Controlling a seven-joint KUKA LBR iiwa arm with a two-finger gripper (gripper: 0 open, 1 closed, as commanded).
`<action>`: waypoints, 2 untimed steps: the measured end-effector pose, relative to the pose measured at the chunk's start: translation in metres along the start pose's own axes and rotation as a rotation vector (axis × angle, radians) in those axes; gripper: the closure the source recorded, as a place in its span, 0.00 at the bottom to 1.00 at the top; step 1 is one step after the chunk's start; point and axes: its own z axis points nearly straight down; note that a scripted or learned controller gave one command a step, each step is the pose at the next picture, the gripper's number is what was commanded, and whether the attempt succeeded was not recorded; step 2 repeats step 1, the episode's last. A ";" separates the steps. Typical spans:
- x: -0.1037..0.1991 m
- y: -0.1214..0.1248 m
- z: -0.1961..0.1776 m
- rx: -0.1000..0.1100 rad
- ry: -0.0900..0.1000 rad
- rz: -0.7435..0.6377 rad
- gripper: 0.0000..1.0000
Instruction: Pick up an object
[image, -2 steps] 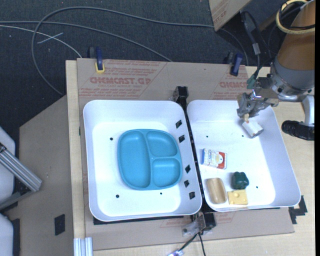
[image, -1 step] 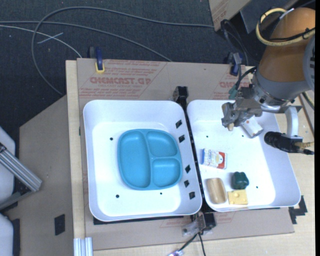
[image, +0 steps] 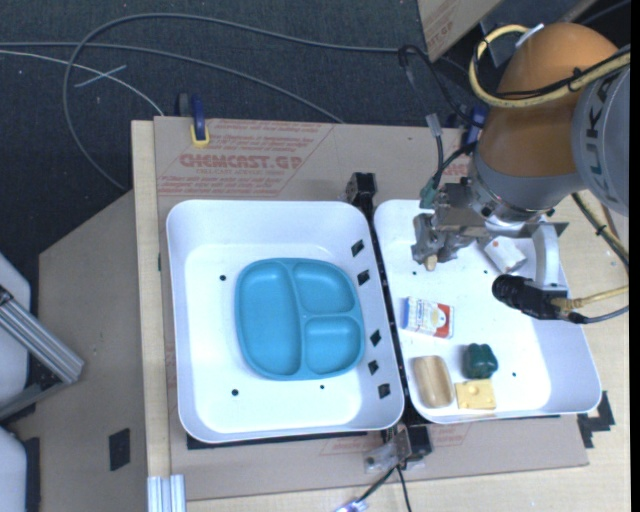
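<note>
The claw (image: 432, 250) hangs over the far-left part of the right bin (image: 575, 345), above bare white floor, and nothing sits between its tips; whether it is spread or pressed together cannot be told.

Toward that bin's near edge lie four objects: a small white packet with red and blue print (image: 428, 317), a dark green lump (image: 479, 359), a tan bread-like piece (image: 432, 380) and a yellow cracker-like square (image: 476, 396), the last just beside the green lump.

The left bin (image: 200, 260) holds a blue divided plate (image: 299, 317) at its middle.
</note>
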 end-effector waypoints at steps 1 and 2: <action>0.059 -0.012 0.004 0.001 0.000 -0.001 1.00; 0.059 -0.012 0.004 0.001 0.000 -0.001 1.00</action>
